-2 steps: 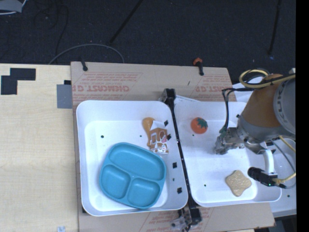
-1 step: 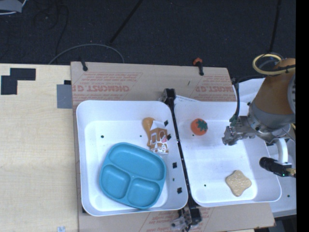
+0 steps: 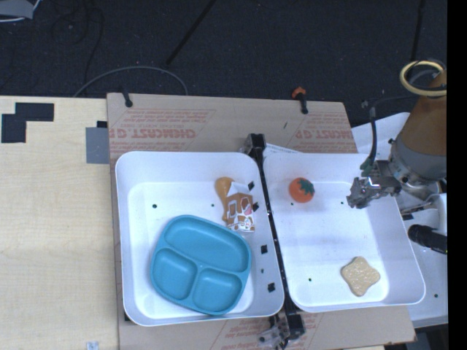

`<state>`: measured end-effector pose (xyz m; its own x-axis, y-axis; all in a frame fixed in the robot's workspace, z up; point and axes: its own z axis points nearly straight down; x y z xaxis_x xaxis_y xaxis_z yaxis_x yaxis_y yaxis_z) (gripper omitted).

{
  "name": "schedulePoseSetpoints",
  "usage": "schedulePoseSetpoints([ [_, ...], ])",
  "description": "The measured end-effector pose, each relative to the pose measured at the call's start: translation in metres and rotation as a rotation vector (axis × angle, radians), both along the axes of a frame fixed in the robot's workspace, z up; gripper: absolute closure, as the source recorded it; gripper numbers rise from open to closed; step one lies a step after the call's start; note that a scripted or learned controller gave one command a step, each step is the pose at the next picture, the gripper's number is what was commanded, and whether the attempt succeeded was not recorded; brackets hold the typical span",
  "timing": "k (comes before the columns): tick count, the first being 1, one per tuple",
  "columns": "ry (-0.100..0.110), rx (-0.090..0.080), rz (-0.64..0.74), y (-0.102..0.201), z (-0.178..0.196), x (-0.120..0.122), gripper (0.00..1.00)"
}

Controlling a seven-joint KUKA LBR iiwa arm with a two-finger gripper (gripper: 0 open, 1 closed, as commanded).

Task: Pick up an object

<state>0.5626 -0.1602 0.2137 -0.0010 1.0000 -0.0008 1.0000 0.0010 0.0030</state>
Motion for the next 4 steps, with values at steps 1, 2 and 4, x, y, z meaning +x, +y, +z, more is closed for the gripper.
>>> schedulePoseSetpoints([
  [1, 0.005, 0.002, 0.002, 0.049, -0.003, 0.019, 1.00],
  [2, 0.005, 0.003, 0.003, 0.090, -0.002, 0.029, 1.00],
  [4, 0.005, 0.002, 0.004, 0.197, -0.003, 0.057, 1.00],
])
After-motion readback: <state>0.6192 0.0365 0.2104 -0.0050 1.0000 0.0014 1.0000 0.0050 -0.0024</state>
